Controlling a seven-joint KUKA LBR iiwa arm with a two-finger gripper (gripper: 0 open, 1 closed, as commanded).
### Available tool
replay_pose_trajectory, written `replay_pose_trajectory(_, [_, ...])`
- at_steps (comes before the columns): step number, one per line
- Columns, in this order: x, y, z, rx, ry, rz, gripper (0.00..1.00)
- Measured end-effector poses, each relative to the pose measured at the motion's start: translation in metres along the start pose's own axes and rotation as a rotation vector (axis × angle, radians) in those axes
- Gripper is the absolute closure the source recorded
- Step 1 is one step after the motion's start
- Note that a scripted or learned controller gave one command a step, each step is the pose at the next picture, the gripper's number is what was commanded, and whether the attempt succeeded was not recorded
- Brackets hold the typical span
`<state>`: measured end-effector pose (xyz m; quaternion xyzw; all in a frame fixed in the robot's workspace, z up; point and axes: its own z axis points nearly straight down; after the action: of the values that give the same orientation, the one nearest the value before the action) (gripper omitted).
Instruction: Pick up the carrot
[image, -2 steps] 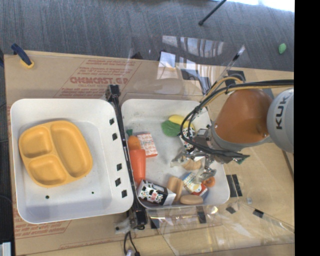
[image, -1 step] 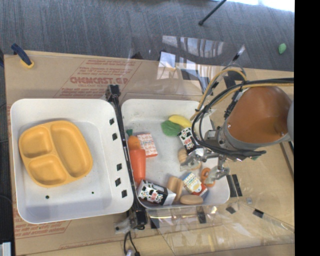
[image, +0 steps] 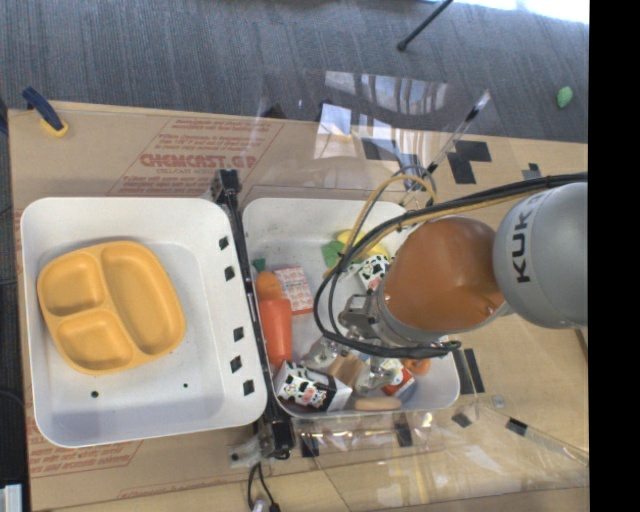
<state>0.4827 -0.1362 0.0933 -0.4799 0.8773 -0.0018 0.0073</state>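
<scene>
Carrot (image: 275, 318) lies along the left wall of your right bin (image: 300, 215), untouched. Your pincer (image: 362, 372) hangs nearby over the toy clutter; you cannot tell its state from here.

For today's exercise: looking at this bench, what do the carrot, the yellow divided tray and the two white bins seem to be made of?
Carrot: probably moulded plastic, a toy; its orange is even and smooth with a slight sheen.
Yellow tray: likely matte plastic; rounded moulded compartments, uniform colour.
White bins: apparently thin formed plastic or similar; smooth, rounded corners, soft highlights.
</scene>
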Motion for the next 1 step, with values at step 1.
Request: replay_pose_trajectory(1, [0.0521, -0.0312, 0.0007, -0.016, -0.010, -0.150, 0.00])
